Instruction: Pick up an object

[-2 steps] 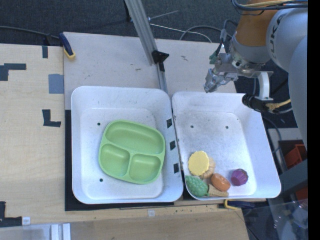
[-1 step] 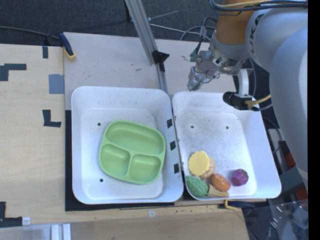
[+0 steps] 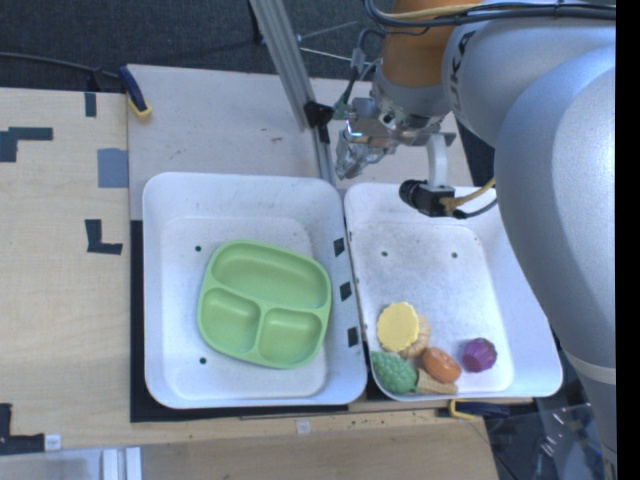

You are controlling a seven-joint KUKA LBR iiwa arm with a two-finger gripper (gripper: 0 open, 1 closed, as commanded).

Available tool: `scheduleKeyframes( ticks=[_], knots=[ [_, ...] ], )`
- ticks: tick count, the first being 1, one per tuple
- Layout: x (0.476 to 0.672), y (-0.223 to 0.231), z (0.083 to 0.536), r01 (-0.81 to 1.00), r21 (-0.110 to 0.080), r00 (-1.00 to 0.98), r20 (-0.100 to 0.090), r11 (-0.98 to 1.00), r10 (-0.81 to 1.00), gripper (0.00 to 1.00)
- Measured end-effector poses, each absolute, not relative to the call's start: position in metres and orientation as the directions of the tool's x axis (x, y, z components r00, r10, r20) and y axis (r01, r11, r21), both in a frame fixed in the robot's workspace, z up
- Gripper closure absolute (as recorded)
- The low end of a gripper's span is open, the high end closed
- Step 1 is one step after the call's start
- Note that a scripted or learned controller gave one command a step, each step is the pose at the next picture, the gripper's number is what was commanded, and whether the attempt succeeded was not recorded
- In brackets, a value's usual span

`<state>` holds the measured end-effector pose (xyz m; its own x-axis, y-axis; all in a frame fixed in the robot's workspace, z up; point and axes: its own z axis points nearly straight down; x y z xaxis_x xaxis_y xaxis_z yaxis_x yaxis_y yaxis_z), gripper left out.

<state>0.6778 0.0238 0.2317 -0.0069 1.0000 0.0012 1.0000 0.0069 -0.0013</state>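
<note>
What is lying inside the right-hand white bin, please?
In the right bin, near its front edge: a yellow piece, a green piece, an orange piece, a purple piece. Whatever lies beneath them is covered.

Arm [image 3: 545, 118]: smooth rounded grey casing, large glossy links. Orange band [image 3: 435, 13] above wrist. Black cables [image 3: 470, 8] loop across the band. Gripper [image 3: 358, 153]: bare metal, cluttered fittings, thin wires. Black cylindrical fitting [image 3: 425, 196] with yellowish lead below wrist.

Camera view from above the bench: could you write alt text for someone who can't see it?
A grey robot arm with an orange band holds its hand above the far edge where two white bins meet. The left bin holds a green divided plate; the right bin holds small toy foods clustered at its near edge.
</note>
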Motion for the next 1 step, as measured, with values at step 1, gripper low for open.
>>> scheduleKeyframes(
  ticks=[1],
  knots=[
    [0.6747,0.0766,0.2345,1.0,-0.001,-0.007,0.002,0.007,1.0,1.0]
  ],
)
